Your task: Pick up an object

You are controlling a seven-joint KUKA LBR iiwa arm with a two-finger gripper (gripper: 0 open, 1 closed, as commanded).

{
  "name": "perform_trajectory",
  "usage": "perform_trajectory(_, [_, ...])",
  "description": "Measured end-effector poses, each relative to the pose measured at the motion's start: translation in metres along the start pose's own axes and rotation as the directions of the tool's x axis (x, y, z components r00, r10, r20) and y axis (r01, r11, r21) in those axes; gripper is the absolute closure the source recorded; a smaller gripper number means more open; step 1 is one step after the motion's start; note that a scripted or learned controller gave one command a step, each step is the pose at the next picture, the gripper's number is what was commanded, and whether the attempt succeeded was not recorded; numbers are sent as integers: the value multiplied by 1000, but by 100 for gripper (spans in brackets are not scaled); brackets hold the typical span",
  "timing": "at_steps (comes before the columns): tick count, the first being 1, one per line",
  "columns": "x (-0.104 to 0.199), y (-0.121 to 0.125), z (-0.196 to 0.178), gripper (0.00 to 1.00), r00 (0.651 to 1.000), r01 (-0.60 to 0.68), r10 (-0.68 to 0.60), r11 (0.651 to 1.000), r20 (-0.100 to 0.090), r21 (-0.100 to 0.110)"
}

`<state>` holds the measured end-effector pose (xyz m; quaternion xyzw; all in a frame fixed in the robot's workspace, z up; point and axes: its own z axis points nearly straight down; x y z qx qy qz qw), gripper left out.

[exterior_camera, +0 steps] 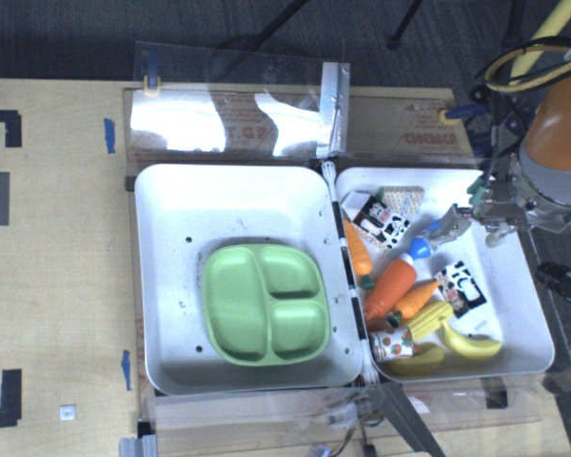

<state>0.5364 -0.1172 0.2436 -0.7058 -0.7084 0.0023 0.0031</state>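
The right bin [514,265] holds a heap of toy food. A large orange carrot [390,288] lies in its middle, with a smaller carrot [415,300] beside it and a thin one [359,253] along the left wall. A yellow banana [472,344] and a corn cob [428,317] lie near the front. Two cow-print boxes [381,222] [460,287] and a small blue piece [419,248] sit among them. My gripper [471,225] hangs over the right bin's upper right part, just right of the blue piece, with nothing seen in it.
The left bin [171,217] holds a green divided plate [265,301]. A clear panel [238,112] stands behind the bins. The arm's orange band [557,131] and cables are at the right edge. A small printed can [392,347] lies at the right bin's front left corner.
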Motion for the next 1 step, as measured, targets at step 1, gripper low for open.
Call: perform_trajectory(1, [-63, -18, 62, 0, 1000, 21, -21, 1000, 0, -2])
